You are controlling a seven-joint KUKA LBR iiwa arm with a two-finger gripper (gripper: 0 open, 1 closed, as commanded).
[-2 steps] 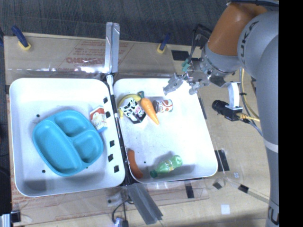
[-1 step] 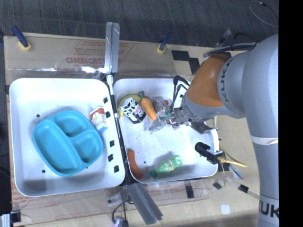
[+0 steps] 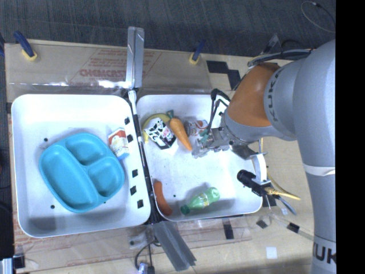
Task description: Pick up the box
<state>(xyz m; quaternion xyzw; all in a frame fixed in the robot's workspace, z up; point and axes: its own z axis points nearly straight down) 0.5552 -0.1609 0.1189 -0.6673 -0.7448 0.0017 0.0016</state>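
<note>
Gripper (image 3: 201, 143) is seen lowered into the right bin (image 3: 239, 210), just right of a carrot (image 3: 181, 133); whether the fingers are released or clenched cannot be told. The box (image 3: 118, 142), small and red and white, is found in the left bin (image 3: 23, 153), touching the upper right edge of a blue tray (image 3: 80, 173). A green bottle (image 3: 201, 201) lies at lower centre of the right bin, a sausage (image 3: 159, 196) beside it.

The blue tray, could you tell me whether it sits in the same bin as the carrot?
No, the blue tray lies in the left bin, while the carrot lies in the right bin.
</note>
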